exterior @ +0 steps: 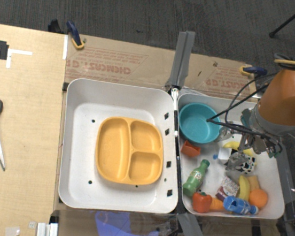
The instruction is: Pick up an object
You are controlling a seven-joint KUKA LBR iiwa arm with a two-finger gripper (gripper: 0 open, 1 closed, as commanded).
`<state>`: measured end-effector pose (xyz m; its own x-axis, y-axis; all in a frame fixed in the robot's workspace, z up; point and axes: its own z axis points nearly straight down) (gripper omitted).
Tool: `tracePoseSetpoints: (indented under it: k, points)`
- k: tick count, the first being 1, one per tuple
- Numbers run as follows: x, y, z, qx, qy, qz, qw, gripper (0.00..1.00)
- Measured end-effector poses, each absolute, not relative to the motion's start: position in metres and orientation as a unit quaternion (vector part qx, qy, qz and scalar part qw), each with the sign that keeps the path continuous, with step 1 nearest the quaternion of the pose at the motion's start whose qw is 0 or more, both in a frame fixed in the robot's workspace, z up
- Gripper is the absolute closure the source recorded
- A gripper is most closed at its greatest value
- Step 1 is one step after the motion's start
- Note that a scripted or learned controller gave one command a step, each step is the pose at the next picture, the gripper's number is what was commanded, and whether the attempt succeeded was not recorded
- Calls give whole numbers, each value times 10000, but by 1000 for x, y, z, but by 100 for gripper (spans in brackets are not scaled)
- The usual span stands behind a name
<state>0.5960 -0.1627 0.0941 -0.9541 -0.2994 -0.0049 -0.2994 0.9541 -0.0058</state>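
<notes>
Pincer [238, 154] hangs low over the right bin [222, 102], can't tell its state tbh. Nearest grab is the black-and-white toy [247, 164], right beside it, slightly toward the bin's front.

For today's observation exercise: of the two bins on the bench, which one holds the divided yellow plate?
The left bin. It holds the yellow plate by itself, while the right bin is crowded with small items such as the teal bowl.
</notes>
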Motion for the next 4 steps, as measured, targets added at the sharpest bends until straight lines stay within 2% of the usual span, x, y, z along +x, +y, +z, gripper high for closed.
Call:
tracePoseSetpoints:
  k: [1, 2, 3, 4]
  points:
    - [570, -129, 89, -691, 9975, -76, -143, 0]
    - [496, -142, 93, -134, 9999, -6, 37, 0]
    - [569, -121, 98, 317, 9993, -49, -176, 0]
    - [658, -173, 94, -30, 10000, -3, 34, 0]
